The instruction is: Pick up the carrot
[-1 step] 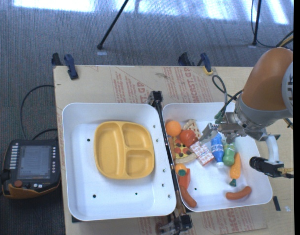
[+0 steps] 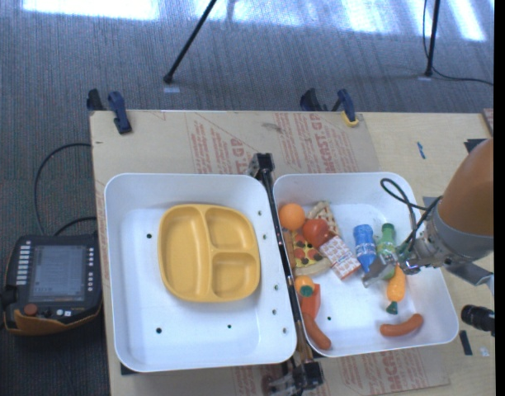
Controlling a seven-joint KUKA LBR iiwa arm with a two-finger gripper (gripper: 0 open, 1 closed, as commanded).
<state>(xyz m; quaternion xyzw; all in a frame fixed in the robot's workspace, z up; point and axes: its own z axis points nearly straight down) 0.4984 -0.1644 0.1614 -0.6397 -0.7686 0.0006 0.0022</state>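
The carrot (image 2: 396, 284) is orange with a green stalk end pointing toward the front. It lies in the right bin (image 2: 438, 308), toward that bin's right side. My gripper (image 2: 390, 271) reaches in from the right and sits low over the carrot's upper end. It looks open: one grey finger (image 2: 373, 276) stands a little left of the carrot, and the carrot's top lies between the fingers. The grey wrist hides the other finger and the very top of the carrot.
Crowding the right bin are a green bottle (image 2: 388, 238), a blue bottle (image 2: 365, 247), a snack box (image 2: 341, 256), a pizza slice (image 2: 300, 255), a tomato (image 2: 316, 230), an orange (image 2: 291, 215) and two sausages (image 2: 401, 326). In the left bin (image 2: 133, 320) lies a yellow divided plate (image 2: 210, 250).
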